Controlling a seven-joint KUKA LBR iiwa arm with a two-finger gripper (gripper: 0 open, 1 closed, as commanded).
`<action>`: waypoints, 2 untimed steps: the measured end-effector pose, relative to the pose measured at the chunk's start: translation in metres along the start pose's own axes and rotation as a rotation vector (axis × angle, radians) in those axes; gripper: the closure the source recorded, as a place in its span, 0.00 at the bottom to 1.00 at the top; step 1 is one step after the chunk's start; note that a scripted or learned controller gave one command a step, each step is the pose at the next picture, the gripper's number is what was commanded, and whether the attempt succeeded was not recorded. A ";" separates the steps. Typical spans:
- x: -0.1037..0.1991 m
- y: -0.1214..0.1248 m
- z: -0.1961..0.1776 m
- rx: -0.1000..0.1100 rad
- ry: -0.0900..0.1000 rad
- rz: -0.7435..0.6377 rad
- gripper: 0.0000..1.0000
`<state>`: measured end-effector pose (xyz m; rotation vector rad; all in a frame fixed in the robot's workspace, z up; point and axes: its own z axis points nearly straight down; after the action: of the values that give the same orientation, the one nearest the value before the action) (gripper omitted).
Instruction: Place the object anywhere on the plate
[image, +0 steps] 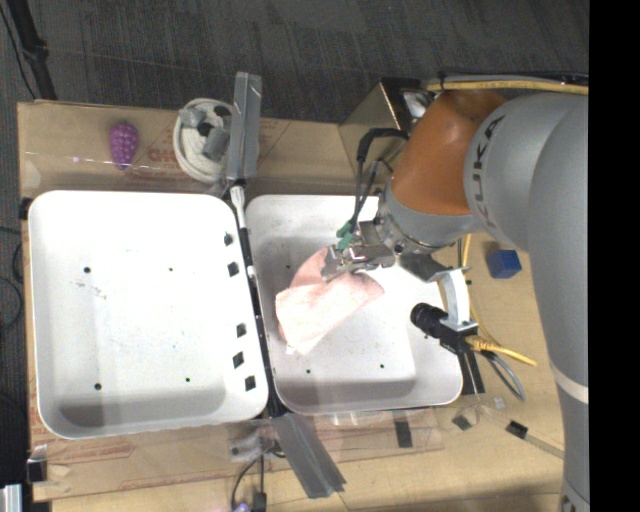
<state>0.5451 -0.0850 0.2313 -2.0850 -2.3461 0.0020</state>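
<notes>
Looking down on the bench, we see the gripper (352, 252) low over the right bin (400, 385), at the far upper edge of a pinkish, flat, pale thing (325, 305) that lies tilted across the bin floor. We take that to be a pink plate, possibly with a wrapped or cloth-like object on it, but we cannot separate the two: they read as one mottled pink shape. We judge that the arm (520, 170) stands there because this is where the object meets the plate, either to set it down or to let go.

Whether anything sits between the jaws, or how they stand, we cannot tell; the wrist and its cables cover them from above. The plate's far right corner is also hidden under the gripper.

The left bin (130, 400) holds nothing we can name beyond small dark marks. On the far cardboard lie a purple grape-like toy (123, 143) and a white coil of cord (203, 138), well apart from the work. A blue block (504, 263) sits right of the bin, partly cut by the arm.
</notes>
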 end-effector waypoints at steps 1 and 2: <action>0.050 0.002 -0.005 0.002 0.000 -0.407 1.00; 0.108 -0.009 0.004 0.002 -0.001 -0.811 1.00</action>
<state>0.5238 0.0210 0.2278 -0.9900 -2.9779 0.0030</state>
